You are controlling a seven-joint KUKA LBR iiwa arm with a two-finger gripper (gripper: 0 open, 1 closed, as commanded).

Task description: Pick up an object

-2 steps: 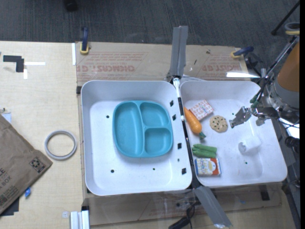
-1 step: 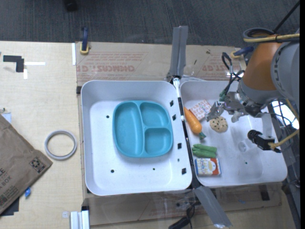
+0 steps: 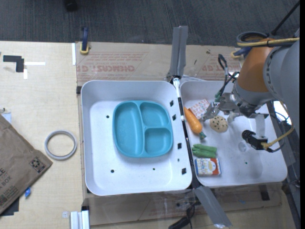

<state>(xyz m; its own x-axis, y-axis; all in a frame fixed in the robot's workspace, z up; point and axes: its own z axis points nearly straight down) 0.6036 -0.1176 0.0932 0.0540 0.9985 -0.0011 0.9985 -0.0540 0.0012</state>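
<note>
In the right bin [image 3: 252, 168] lie an orange toy carrot [image 3: 193, 120], a round speckled cookie [image 3: 218, 123], a bunch of green beans [image 3: 205, 150], a small red and white carton [image 3: 208, 166] and a pale red-printed packet [image 3: 200, 106]. My gripper [image 3: 222, 113] hangs low over the bin's back half, just above and behind the cookie, with the carrot to its left. Its fingers stand apart, open, with nothing between them. The arm's grey body and orange band cover the bin's back right corner.
A blue three-part plate [image 3: 128, 128] lies in the left bin [image 3: 95, 147]. A grey divider [image 3: 179, 56] stands between the bins. On the bench to the left lie a tape ring [image 3: 60, 143] and a brown cardboard box [image 3: 14, 168].
</note>
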